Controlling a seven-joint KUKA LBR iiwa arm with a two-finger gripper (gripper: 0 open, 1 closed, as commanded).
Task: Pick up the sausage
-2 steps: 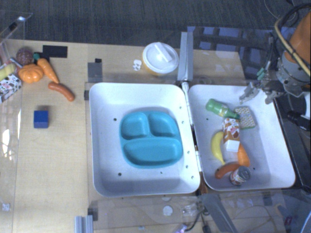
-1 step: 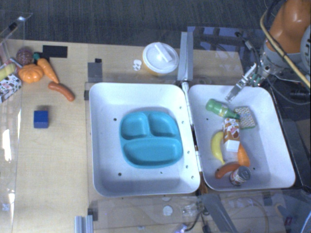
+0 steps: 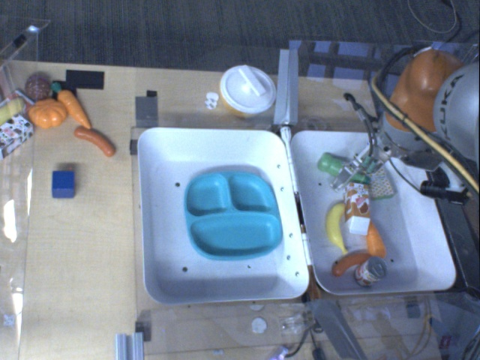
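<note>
The sausage lies low in the right bin, near its bottom edge — a reddish-brown toy link, slightly curved, with a small can touching its right end and an orange piece just above that end. A banana sits just above its left half, and a carton above that. The end effector hangs higher up in the same bin, beside a green bottle, well apart from the sausage; I cannot tell from here how it is set. The sausage looks like light, hard plastic, smooth and rounded, so I'd guess it could roll or squirt out of a pinch. The left half looks like the best place to grip — across the narrow width, clear of the can. The left bin holds a blue tray. Another sausage-like piece lies on the bench at upper left, by a carrot.
</note>
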